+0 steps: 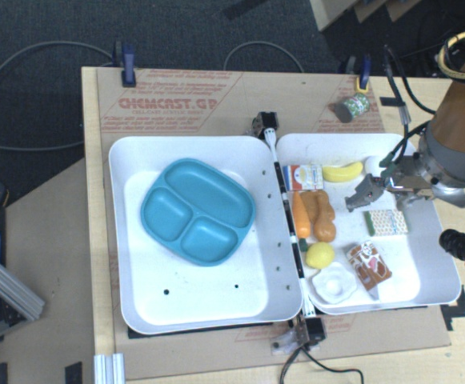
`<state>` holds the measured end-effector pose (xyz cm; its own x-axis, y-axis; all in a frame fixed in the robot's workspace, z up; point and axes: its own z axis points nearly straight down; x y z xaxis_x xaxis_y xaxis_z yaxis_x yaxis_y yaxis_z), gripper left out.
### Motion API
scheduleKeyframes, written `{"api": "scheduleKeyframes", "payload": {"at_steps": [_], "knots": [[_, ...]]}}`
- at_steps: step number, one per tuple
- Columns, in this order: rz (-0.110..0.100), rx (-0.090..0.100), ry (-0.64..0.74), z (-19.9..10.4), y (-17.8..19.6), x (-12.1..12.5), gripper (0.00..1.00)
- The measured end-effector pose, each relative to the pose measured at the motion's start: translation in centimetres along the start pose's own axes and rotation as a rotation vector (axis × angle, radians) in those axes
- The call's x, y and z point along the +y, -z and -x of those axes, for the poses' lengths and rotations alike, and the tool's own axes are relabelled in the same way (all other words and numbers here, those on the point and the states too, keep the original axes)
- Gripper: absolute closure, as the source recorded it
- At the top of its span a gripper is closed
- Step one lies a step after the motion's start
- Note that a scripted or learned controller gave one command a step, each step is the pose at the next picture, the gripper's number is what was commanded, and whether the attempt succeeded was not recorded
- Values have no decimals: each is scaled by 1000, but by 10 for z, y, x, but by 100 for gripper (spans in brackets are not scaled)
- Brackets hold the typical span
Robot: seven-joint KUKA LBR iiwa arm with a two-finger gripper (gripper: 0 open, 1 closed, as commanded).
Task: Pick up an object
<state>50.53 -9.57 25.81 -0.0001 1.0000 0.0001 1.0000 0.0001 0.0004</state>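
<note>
My gripper (pixel 366 198) hangs over the right bin (pixel 424 290), open, with nothing between its fingers. It sits just below the yellow banana (pixel 342 171) and left of a green-patterned packet (pixel 387 222). To its left lie two orange pieces (pixel 314 215) and a small carton (pixel 302 176). Nearer the front are a yellow lemon (pixel 320 254), a white cup (pixel 333 284) and a brown packet (pixel 369 266).
The left bin (pixel 136 294) holds a blue divided plate (pixel 198 211). A small green-and-grey object (pixel 352 106) lies on the bench behind the right bin. Cables run along the wall between the bins. The arm's orange band (pixel 460 118) rises at the right.
</note>
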Motion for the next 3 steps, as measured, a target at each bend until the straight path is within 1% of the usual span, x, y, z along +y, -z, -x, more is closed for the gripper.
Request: {"api": "scheduleKeyframes", "payload": {"at_steps": [1,2,3], "knots": [[-1,-2,-3,5,-163,32,0],[3,-1,-2,3,-154,34,100],[9,2,9,-70,-68,55,100]]}}
